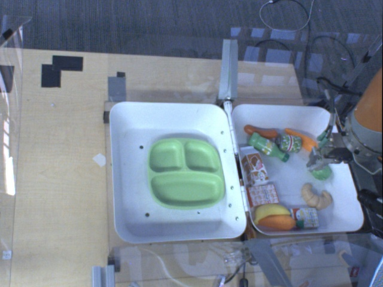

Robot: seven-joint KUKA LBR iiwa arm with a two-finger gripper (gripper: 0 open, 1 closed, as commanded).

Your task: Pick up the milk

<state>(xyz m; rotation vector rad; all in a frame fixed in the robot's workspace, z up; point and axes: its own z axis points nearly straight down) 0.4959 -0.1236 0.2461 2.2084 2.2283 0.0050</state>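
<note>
tool [315,162] low at the right bin's [353,220] right side, above a green object [322,173]; finger opening cannot be told. milk carton [255,167] lies well left of the tool, beside the green bottle [267,146].

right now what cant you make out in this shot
- Gripper, camera view: too small and dark to tell open from shut.
- Green thing under the gripper: partly covered by it, so its kind is unclear.
- Arm: cut off by the right edge.
- Milk carton: print too small to read.
- Small carton by the fruit: label blurred.
</note>
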